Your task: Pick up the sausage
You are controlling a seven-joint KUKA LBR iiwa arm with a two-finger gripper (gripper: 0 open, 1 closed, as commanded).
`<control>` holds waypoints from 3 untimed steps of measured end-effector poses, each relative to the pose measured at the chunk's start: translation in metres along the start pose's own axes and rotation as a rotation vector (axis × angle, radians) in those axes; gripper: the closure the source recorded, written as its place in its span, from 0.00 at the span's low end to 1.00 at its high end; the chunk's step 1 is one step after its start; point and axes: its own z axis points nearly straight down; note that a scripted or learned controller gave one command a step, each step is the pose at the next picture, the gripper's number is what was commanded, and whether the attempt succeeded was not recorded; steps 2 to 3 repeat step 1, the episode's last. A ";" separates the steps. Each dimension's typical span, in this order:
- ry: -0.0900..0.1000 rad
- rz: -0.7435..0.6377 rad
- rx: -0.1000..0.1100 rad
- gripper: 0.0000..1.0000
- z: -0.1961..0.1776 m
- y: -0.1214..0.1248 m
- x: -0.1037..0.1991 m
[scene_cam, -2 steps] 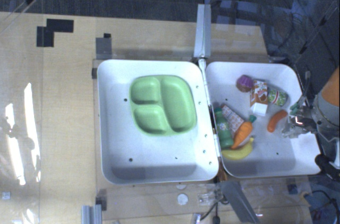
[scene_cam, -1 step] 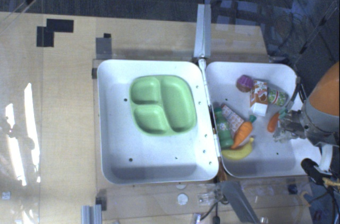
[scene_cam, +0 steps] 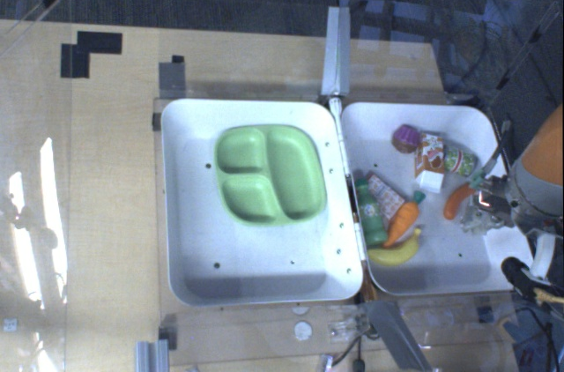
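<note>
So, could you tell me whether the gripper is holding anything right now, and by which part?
It cannot be told: the gripper sits just right of the small orange-red sausage in the right white bin, with no grasp visible.

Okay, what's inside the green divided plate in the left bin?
All three compartments of the green plate look bare; it sits alone on the floor of the left bin. What the plate itself covers underneath cannot be seen. The food items, including the sausage, lie in the right bin.
</note>
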 end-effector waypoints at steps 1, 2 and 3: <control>0.000 0.031 -0.001 1.00 -0.012 -0.001 0.003; 0.000 0.031 -0.001 1.00 -0.012 -0.001 0.003; 0.000 0.031 -0.001 1.00 -0.012 -0.001 0.003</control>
